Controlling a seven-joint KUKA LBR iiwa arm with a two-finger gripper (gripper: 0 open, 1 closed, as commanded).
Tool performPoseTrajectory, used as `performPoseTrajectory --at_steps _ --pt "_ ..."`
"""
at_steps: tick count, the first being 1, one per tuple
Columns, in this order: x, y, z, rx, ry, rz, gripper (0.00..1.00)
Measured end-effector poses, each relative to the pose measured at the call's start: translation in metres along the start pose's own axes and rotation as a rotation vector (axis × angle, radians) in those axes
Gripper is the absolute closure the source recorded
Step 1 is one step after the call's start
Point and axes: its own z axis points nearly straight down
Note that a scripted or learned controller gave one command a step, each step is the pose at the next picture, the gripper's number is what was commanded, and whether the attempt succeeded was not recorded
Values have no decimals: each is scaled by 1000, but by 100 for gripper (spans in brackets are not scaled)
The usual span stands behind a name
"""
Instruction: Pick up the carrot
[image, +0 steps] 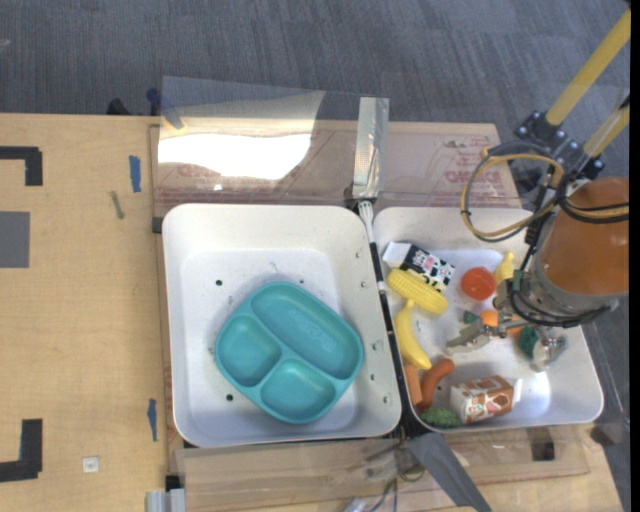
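Carrot (433, 378) lies loose; pincer (478, 335) spread beside.

No legible text on any carton (484, 399) or surface.

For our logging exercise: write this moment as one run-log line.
task: pick up carrot | gripper: low in right bin, nothing visibly held | carrot: lying at bin's left end beside banana | left bin: teal divided plate
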Motion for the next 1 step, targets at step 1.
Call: performPoseTrajectory --at_steps 1 --pt "0 -3 -13 6 1 2 100"
